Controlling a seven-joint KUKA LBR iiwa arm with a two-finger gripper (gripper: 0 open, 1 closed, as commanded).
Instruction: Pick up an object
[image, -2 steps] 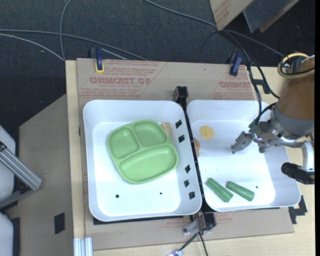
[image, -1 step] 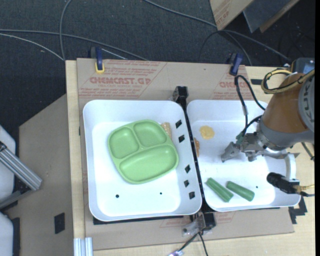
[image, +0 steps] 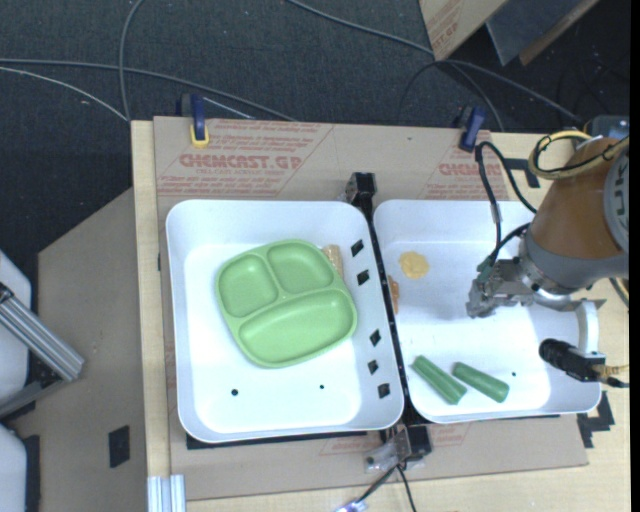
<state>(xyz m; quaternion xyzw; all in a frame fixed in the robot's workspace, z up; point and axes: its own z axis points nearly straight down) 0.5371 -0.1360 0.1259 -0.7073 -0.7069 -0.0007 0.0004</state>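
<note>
The board (image: 300, 150) under the bins has red print on it, reads something like "CHEMCAST GP", repeated on the right side too but cut off there by the arm's cable. Blue clamps (image: 200, 120) pin its far edge.

The left bin (image: 190, 300) holds a green divided plate (image: 287, 300), sitting tilted, with plenty of bare white floor in front of it and along the left wall.

The right bin (image: 440, 225) has a small yellow piece (image: 414, 264) near the far left corner and two green sticks (image: 460, 381) lying close together by the near wall. The middle of that bin is open floor.

The gripper (image: 490, 297) hangs over the right side of the right bin, apart from the sticks and the yellow piece. Can't tell how it's set, it's too small and dark.
</note>
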